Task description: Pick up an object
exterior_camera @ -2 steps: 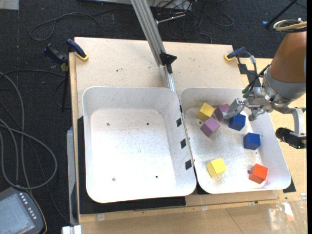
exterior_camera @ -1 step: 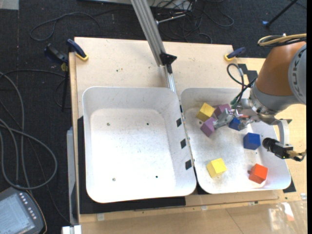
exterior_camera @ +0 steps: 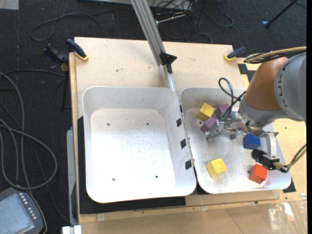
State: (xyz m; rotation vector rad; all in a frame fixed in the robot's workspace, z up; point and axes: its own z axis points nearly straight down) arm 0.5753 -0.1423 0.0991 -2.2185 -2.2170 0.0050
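Gripper (exterior_camera: pixel 214 129) reaches low into the right bin (exterior_camera: pixel 229 189), toward its far edge, at a purple block (exterior_camera: pixel 210 124); jaw state cannot be told.

arm (exterior_camera: pixel 273 89) reaching leftward, gripper (exterior_camera: pixel 214 129) lowered

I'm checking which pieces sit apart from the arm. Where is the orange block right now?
The orange block lies in the right bin, at its near right corner, just below the blue block and right of the lower yellow block.
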